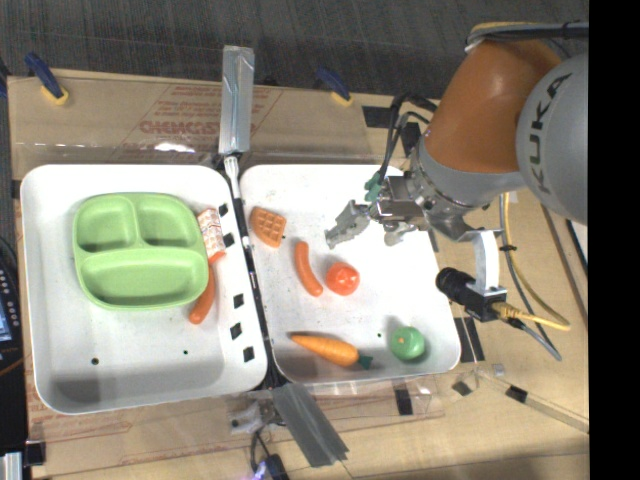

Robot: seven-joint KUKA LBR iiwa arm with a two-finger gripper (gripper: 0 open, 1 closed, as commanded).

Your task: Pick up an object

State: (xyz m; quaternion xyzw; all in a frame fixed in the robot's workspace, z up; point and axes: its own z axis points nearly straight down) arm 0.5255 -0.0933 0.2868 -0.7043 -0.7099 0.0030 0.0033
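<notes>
My gripper [372,230] hangs over the upper middle of the right bin [420,268], its fingers spread apart with nothing between them, so it stands open. Just below and left of it lie a red tomato [343,279] and an orange sausage [308,268]. A waffle piece [267,225] sits at the bin's upper left. Near the front wall rest a carrot [328,349] and a green round fruit [406,343]. The arm's grey and orange wrist covers the bin's upper right corner.
The left bin [50,348] holds a green divided tray [140,250], a small striped packet [211,232] and another orange sausage [203,303] beside the tray. A divider with black clips [243,298] separates the bins. Cables [520,313] trail at the right.
</notes>
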